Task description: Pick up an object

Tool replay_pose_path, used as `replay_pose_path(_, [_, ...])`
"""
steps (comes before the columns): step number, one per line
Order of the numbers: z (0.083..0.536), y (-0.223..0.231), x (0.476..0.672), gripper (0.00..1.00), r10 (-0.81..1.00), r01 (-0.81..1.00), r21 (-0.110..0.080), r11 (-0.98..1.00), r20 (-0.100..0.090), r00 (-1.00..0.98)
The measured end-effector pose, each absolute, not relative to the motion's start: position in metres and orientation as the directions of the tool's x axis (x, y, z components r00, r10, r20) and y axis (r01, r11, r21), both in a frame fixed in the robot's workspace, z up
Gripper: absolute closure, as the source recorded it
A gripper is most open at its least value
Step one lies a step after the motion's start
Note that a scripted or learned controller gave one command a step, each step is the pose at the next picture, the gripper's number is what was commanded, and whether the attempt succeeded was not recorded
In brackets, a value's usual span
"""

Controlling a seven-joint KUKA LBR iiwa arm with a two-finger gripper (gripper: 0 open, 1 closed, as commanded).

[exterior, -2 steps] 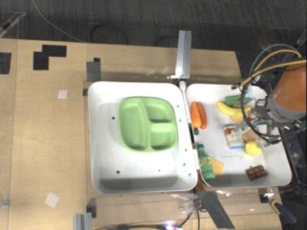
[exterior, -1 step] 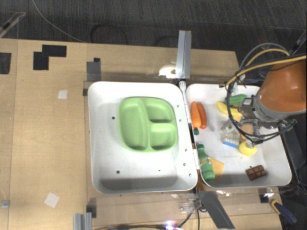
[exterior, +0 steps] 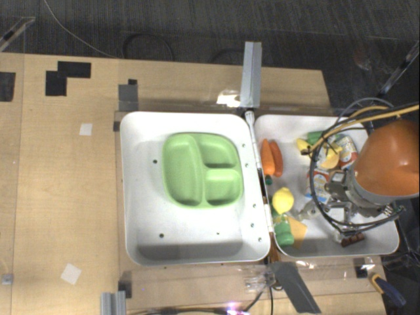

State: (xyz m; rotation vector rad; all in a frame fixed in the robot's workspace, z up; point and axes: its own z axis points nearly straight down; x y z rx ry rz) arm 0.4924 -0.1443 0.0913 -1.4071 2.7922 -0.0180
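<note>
Wooden bench (exterior: pixel 59 195), arm (exterior: pixel 387 159) hiding right bin (exterior: pixel 289 126), claw state unclear, carrot (exterior: pixel 272 157) visible.

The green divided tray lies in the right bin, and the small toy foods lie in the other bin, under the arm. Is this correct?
Not quite. The camera view shows the green divided tray in the left bin, not the right one. The rest holds: the small toy foods, such as the orange piece and the yellow piece, lie in the other bin, where the arm reaches in.
</note>
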Motion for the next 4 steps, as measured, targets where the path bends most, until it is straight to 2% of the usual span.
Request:
replay_pose_path(1, [0.092, -0.092, 0.494, 0.0, -0.733, -0.733, -0.022, 0.68, -0.012, -0.68])
replay_pose_path(2, [0.091, -0.097, 0.573, 0.0, -0.958, -0.958, -0.016, 0.287, -0.006, -0.287])
replay_pose_path(3, [0.091, -0.093, 0.577, 0.0, -0.945, -0.945, -0.014, 0.327, -0.001, -0.327])
replay_pose_path(4, [0.091, -0.1, 0.554, 0.0, -0.861, -0.861, -0.017, 0.509, -0.012, -0.509])
